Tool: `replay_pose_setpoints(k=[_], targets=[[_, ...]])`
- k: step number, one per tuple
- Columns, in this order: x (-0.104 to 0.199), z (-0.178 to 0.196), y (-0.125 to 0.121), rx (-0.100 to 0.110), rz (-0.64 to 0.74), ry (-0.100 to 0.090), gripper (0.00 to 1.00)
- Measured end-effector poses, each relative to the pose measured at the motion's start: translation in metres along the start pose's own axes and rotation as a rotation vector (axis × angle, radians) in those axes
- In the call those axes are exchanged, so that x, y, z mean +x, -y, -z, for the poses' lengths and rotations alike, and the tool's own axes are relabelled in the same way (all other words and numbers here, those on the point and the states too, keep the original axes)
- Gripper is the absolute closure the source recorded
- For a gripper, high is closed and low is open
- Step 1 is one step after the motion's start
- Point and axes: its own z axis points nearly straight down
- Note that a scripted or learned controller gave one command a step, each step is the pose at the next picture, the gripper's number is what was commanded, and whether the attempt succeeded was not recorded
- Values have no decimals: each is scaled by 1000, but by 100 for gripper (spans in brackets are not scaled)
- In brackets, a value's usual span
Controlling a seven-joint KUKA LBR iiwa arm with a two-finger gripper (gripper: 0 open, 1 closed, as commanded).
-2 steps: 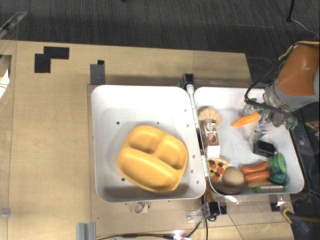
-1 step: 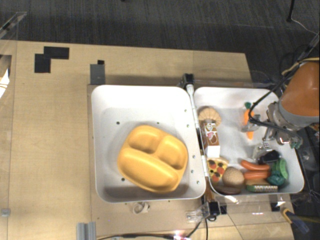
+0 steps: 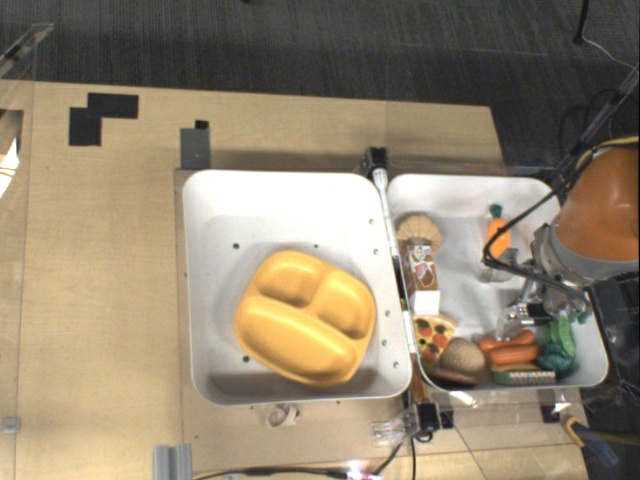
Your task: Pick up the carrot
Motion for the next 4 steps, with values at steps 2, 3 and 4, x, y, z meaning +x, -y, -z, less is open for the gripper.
replay_pose_setpoints(k=[2,3,4], targets=[[42,1,-39,2,-276,2,0],[43,1,-81,2,-463,1,0],[43,1,-91,3,-526,1,0]])
